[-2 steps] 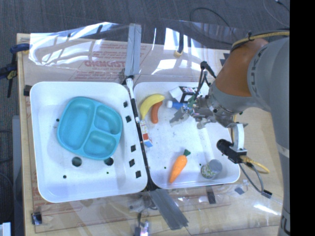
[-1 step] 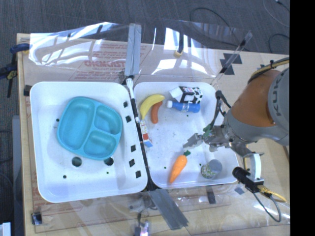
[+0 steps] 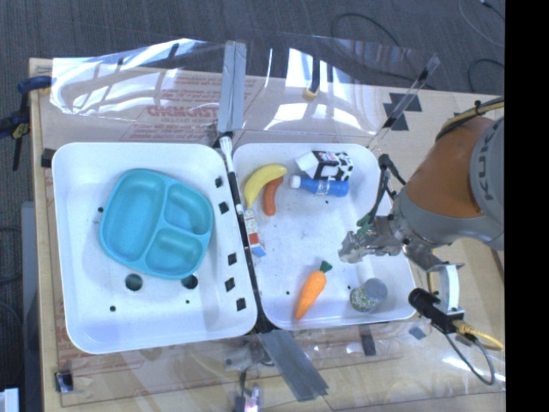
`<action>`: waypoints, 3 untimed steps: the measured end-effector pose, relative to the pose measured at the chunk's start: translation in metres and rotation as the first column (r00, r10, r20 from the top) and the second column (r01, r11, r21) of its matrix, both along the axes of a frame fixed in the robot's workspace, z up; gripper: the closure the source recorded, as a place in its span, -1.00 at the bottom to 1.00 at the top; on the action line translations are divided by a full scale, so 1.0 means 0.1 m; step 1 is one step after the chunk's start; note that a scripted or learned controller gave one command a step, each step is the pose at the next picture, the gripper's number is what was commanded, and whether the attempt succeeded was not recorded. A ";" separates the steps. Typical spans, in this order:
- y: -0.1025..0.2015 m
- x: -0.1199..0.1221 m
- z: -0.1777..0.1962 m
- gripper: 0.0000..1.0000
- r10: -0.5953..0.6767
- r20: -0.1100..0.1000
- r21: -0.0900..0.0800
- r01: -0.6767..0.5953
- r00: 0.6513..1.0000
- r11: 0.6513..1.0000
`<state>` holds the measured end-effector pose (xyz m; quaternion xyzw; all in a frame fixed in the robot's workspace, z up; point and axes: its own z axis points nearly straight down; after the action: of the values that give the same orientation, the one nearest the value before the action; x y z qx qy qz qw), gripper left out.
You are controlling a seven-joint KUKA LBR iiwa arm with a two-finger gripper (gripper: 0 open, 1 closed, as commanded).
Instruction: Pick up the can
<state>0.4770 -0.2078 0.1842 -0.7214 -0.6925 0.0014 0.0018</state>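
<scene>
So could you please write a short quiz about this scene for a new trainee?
1. True or false: the can lies in the right bin.
2. What lies directly left of the can?
A. carrot
B. banana
C. blue divided plate
3. Fill in: the gripper hovers just above the ____ in the image.

Key:
1. True.
2. A. The banana is near the right bin's far edge, and the plate sits in the left bin.
3. Can. Nothing is seen between the fingers.
</scene>
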 end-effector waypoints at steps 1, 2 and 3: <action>0.00 0.00 0.00 -1.00 0.001 0.000 0.000 -0.001 1.000 1.000; -0.01 0.00 0.23 -1.00 -0.014 0.003 -0.001 0.014 1.000 1.000; 0.02 -0.01 -0.82 -1.00 0.066 0.001 0.001 -0.066 0.998 0.998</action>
<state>0.4765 -0.2057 0.1022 -0.6980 -0.7161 0.0009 0.0018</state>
